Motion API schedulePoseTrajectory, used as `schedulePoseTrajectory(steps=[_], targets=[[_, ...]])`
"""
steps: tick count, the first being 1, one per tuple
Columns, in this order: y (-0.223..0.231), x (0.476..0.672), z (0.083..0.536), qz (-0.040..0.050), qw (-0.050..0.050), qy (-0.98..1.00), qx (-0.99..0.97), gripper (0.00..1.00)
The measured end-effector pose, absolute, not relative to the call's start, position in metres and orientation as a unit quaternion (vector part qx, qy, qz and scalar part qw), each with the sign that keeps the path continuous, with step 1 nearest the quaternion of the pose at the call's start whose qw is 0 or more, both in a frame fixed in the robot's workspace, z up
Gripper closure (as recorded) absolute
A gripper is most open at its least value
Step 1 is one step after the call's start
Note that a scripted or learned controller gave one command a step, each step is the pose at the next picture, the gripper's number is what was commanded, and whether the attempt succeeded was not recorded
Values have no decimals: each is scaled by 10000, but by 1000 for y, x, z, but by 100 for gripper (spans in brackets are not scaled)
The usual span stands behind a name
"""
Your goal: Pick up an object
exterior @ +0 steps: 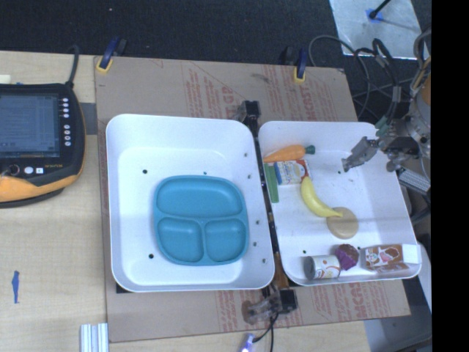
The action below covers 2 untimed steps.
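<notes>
A blue divided tray point(199, 220) is lying alone in the left bin point(124, 141), while the right bin point(381, 196) is holding the likely picks: a carrot point(284, 153), a banana point(316, 199) and a beige disc point(342, 224) sitting mid-floor, others crowding the near wall. The gripper point(366, 154) is hovering over the bin's bare far right corner, fingers seemingly spread and gripping nothing, leaving open floor between it and the banana.
</notes>
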<state>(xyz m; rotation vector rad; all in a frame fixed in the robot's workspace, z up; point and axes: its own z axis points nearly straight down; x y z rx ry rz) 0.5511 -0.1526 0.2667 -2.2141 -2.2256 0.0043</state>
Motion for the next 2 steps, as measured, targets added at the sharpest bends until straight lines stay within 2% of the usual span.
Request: schedulePoseTrajectory(steps=[1, 2], targets=[[-106, 574, 110, 28, 22, -7095, -7047, 0], [-108, 575, 121, 36, 8, -7106, -7036, 100]])
